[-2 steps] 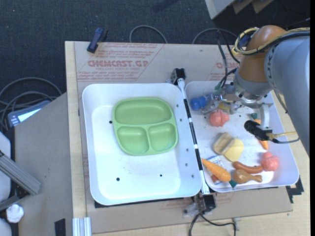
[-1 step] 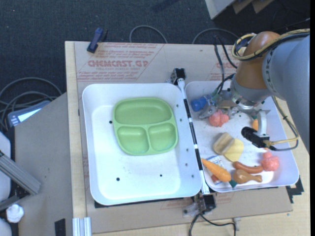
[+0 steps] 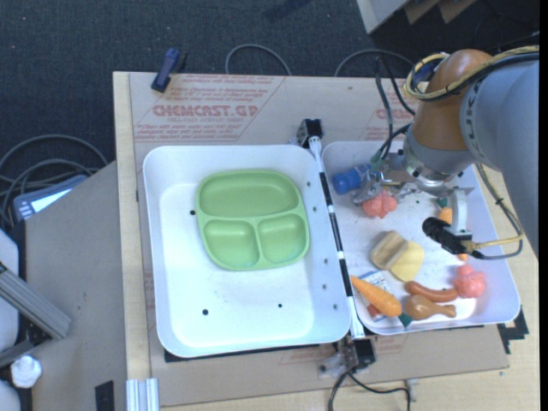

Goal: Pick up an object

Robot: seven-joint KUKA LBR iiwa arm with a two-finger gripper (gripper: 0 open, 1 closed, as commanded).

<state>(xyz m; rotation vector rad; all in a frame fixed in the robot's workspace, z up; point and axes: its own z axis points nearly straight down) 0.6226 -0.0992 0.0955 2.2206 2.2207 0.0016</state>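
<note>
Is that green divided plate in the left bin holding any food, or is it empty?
Empty. The green plate lies flat in the left bin, and all three compartments show bare green. The toy foods sit in the right bin.

Printed markings. Red lettering reading "CHEMCAST GP" stands on the brown protective sheet (image 3: 214, 101) covering the bench board behind the left bin; smaller red lines beneath and above it are too fine to read. A similar red print near the sheet's right rear, behind the right bin, is illegible.
</note>
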